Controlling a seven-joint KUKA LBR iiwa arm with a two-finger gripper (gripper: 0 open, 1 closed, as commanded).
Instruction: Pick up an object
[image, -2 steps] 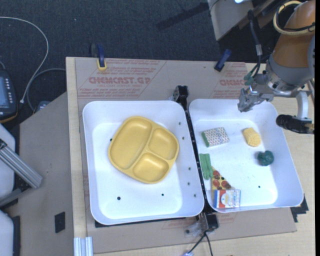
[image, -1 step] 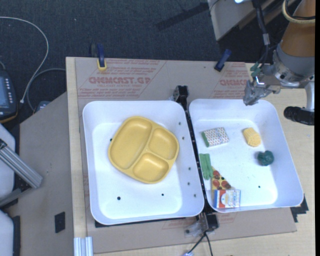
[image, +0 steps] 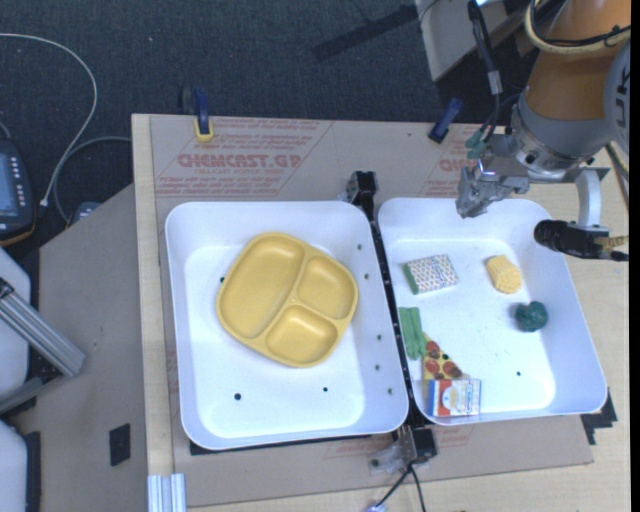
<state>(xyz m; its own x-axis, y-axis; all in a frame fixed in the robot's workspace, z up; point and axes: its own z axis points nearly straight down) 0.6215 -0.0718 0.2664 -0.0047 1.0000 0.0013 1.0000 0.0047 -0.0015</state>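
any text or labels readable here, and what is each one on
"CHEMCAST GP" in faded red, repeated along strips on the brown protective sheet over the bench board; the smaller print beside it is too blurred to read.
The small printed carton at the near edge of the right bin carries coloured print, too small to read.
The speckled packet shows a pattern with no legible words.

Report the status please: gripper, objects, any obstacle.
Gripper above right bin's far edge, nothing held. Yellow piece, patterned block, green ball lie loose. Path unobstructed.
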